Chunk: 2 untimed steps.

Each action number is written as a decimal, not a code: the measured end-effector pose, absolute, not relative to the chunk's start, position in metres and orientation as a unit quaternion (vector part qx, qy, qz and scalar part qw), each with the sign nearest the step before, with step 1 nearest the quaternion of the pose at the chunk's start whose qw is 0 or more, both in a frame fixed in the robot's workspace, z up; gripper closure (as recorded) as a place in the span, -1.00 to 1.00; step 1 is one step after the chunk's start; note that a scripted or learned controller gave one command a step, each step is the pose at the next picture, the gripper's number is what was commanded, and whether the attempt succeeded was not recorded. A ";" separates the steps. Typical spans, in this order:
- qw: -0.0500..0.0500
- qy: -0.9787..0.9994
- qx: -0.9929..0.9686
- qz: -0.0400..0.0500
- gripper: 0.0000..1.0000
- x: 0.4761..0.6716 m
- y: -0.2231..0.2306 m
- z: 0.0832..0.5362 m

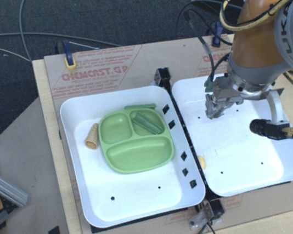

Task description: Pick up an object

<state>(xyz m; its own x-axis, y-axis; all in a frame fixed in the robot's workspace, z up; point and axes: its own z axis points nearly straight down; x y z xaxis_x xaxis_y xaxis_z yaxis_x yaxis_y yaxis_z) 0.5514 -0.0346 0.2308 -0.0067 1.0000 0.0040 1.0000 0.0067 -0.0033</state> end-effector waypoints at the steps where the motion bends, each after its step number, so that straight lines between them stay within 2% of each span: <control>1: 0.003 -0.709 -0.705 0.001 1.00 0.535 0.021 0.219; 2: 0.002 -0.709 -0.705 0.000 1.00 0.518 0.066 0.232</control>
